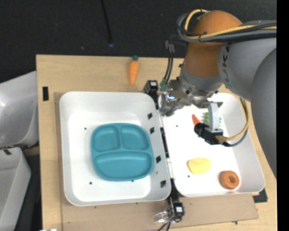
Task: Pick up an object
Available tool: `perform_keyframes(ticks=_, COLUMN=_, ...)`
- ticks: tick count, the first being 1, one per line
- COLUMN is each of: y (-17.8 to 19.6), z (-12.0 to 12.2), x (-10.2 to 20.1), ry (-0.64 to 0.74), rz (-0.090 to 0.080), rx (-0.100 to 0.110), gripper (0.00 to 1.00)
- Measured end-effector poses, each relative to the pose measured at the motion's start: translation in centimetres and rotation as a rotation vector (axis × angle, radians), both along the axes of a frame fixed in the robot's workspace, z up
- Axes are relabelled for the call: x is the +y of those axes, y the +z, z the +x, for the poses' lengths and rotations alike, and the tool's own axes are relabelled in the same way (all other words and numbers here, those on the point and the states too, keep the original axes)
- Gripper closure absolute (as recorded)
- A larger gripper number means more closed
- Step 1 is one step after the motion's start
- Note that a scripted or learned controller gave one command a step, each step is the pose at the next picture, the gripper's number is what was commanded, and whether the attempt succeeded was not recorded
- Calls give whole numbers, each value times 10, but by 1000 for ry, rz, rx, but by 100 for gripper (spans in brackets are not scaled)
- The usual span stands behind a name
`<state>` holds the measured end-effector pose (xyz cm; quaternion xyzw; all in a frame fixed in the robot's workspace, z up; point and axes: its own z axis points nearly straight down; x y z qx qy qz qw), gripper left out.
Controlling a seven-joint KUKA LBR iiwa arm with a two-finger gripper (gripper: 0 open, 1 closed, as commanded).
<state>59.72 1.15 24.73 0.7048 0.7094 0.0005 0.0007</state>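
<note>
Two shallow white bins sit side by side on the bench (pixel 86 71). The left bin (pixel 72 186) holds a teal divided plate (pixel 121 151), lying flat near its middle. The right bin (pixel 180 136) holds three loose items: a small red-orange piece (pixel 196 119) in the upper half, a pale yellow piece (pixel 199 165) lower down, and an orange-brown ring (pixel 229 179) near the lower right corner. The yellow piece and the ring lie apart from each other. A toy carrot (pixel 133 71) lies on the bench above the left bin, outside both bins. The arm (pixel 207 57) reaches over the right bin. The gripper (pixel 171 104) is at that bin's upper left corner, close to the wall between the bins and near the red-orange piece. Its state cannot be told. No item is seen in its grasp.
</note>
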Motion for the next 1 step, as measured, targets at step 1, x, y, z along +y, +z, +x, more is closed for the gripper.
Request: perform_keyframes(ticks=1, y=-12, z=13, x=52, ry=0, rz=0, rx=0, gripper=100)
